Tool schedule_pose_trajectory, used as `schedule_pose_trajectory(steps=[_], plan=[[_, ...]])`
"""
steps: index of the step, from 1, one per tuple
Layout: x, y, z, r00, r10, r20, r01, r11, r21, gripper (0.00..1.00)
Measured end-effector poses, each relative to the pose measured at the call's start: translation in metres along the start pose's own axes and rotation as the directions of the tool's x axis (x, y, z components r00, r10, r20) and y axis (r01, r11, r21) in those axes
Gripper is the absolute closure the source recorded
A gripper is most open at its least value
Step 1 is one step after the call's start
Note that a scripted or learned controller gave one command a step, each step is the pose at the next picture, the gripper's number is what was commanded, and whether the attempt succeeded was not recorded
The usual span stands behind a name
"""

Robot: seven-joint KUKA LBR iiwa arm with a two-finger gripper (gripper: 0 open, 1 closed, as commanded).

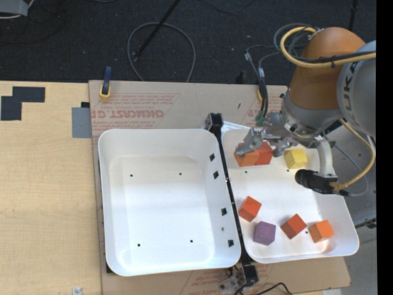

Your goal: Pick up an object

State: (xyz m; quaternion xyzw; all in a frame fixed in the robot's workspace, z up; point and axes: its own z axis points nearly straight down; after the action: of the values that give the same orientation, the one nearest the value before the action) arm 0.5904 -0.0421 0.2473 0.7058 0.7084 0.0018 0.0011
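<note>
The left bin (159, 201) lies well to the left of the fingers, its white floor marked by a few small dark dots, and a black divider (224, 189) runs between it and the right bin (295, 192), where the arm (325, 72) reaches in from the right with its orange band above the wrist. The gripper (256, 145) hangs over the far left part of the right bin, and its grey fingers (252, 141) sit on top of an orange block (254, 157), touching or nearly touching its upper face; how wide they stand cannot be told, since the metal blends with the block's edge, and nothing shows the block clamped between them. Just to the right of the fingers lies a yellow cube (296, 158), close to the wrist housing. Nearer the camera than the fingers, and apart from them, sits an orange cube (249, 208), then a purple cube (264, 233) close beside it, a red cube (293, 226) further right, and last an orange cube at the right rim (321, 230), the farthest from the fingers of all the blocks.
</note>
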Motion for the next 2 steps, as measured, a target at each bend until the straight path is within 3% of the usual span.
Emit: schedule_pose_trajectory(steps=[1,2], plan=[[0.0456,0.0388,-0.0693,1.0,0.0,0.001,0.0,1.0,-0.001,1.0],[0.0442,0.0375,-0.0759,1.0,0.002,0.002,-0.002,1.0,0.006,1.0]])
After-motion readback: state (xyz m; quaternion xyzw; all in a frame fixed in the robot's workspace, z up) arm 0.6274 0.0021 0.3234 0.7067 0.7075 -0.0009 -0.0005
